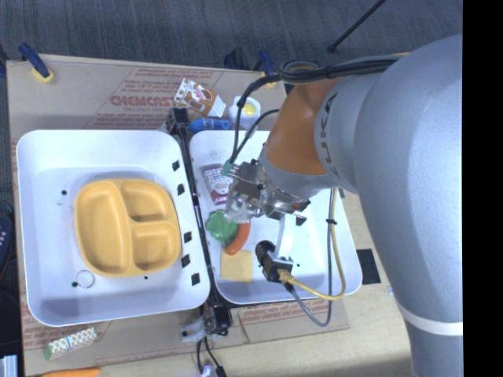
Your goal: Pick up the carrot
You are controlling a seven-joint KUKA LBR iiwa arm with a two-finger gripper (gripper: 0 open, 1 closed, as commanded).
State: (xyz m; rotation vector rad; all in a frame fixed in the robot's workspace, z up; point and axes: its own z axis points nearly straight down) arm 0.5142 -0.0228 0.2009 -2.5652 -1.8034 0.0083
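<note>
Claw (240, 214) state can't tell, over carrot (237, 239), near right bin (346, 277) left wall.

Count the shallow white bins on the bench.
2: the left bin holds a yellow tray; the right bin lies under the arm, carrot inside.

Grey arm low, end effector (242, 210) pointing down-left

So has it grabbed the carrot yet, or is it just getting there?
Done: the arm is over the right bin, with its claw just above the carrot. In hand: closing in. The carrot lies on the bin floor beside a green item. Left: gripping and lifting it.
</note>
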